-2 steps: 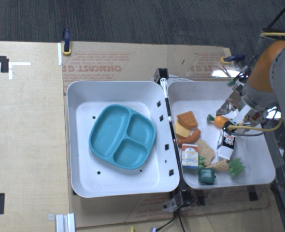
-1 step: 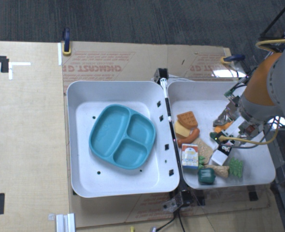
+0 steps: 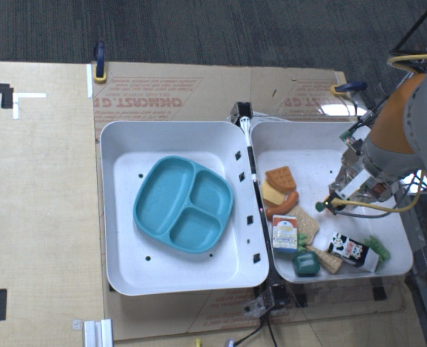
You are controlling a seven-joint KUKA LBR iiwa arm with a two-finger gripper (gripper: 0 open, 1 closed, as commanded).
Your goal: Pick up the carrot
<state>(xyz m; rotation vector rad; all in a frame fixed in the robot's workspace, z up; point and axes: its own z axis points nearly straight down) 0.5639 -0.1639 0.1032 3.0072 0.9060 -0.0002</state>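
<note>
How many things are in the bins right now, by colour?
Blue: 1, the divided plate
Orange: 3, the waffle, cheese wedge and sausage
Tan: 2 crackers
Green: 2, a block and a small piece
Printed cartons: 2
Total: 10

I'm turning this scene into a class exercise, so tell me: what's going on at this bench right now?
A grey robot arm with an orange band reaches into the right-hand shallow white bin, its gripper low over the bin floor. The orange carrot lies on the left side of that bin, apart from the gripper, among a waffle-like orange square, a small carton and other toy food. The left-hand white bin holds a blue three-compartment plastic plate. The carrot has not been picked up.
</note>
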